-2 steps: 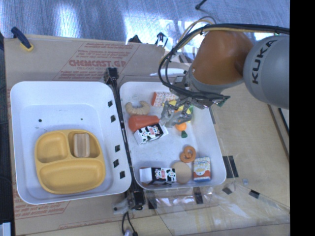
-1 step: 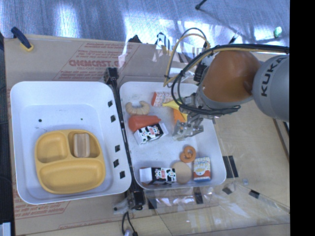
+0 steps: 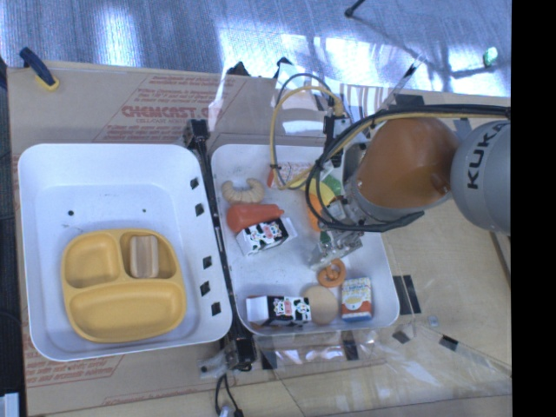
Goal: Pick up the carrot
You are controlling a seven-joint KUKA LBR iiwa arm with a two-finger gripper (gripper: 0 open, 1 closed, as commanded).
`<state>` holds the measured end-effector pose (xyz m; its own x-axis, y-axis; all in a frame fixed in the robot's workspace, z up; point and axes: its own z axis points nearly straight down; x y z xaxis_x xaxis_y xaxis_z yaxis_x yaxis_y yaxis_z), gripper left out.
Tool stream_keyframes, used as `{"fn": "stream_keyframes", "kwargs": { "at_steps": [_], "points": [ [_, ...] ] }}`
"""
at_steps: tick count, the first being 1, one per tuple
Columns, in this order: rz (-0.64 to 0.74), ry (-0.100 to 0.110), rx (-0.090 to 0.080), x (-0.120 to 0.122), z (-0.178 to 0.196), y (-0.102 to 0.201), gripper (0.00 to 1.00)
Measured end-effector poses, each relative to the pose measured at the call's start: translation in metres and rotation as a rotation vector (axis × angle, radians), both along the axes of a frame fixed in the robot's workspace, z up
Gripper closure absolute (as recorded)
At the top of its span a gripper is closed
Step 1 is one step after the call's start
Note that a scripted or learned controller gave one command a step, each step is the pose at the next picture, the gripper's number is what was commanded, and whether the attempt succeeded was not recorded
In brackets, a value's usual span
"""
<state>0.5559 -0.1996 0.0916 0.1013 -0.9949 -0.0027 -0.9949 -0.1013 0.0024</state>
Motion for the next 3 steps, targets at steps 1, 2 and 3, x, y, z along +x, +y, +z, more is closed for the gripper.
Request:
{"fn": "stream_keyframes", "kwargs": {
  "at_steps": [1, 2, 3],
  "points": [
    [-0.459, -0.011, -0.002, -0.043, 0.118, 0.030, 1.00],
    [-0.587, 0.000, -0.002, -0.073, 0.111, 0.066, 1.00],
    [-0.980, -0.007, -0.001, -0.073, 0.155, 0.092, 1.00]
  ]
}}
